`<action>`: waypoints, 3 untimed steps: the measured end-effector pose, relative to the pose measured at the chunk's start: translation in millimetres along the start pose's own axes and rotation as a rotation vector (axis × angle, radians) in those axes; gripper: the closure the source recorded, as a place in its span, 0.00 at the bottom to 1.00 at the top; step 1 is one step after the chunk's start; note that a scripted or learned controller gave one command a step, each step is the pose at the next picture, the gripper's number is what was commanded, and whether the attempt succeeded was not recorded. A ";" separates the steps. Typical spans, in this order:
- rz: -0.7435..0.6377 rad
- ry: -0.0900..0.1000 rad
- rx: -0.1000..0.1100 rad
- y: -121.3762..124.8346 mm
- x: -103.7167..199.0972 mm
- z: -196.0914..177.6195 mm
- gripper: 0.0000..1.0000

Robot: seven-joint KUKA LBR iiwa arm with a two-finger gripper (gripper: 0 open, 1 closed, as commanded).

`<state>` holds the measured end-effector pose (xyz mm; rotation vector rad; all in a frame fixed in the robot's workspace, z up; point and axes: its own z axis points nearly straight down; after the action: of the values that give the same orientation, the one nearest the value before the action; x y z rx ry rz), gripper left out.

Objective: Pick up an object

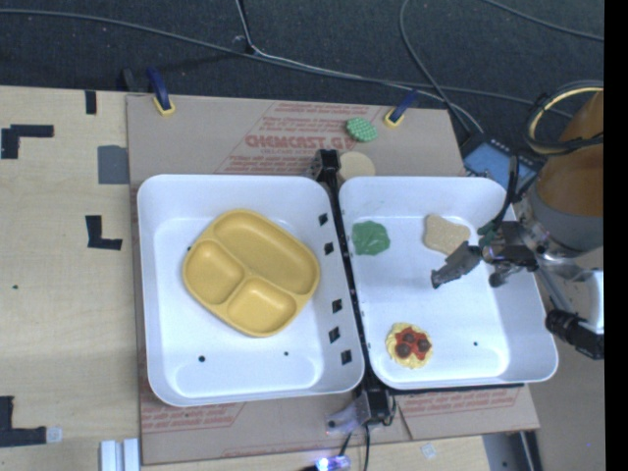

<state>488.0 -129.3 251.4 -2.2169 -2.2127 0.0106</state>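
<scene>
The right bin point(510, 351) holds three small toy foods: a green round piece point(370, 236) at its upper left, a tan bread slice point(446, 232) near the upper middle, and a small pizza with red topping point(409, 344) near the front. My gripper point(473, 271) hovers over the bin's right half, just below and right of the bread slice. It is open, with nothing between its fingers. One dark finger point(449, 269) points left toward the middle of the bin.
The left bin point(162, 361) carries a yellow divided plate point(251, 271). Behind the bins on the cardboard lie a green dotted piece point(361, 128) and a tan disc point(357, 165). Cables run across the dark floor at the back.
</scene>
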 end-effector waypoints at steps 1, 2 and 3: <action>-0.003 -0.002 -0.010 2.0 0.3 -4.9 0.00; -0.002 -0.001 -0.006 3.2 -0.1 38.4 0.00; -0.003 -0.001 -0.006 1.1 2.3 82.2 0.00</action>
<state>488.2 -126.8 169.2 -2.2173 -2.2188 0.0055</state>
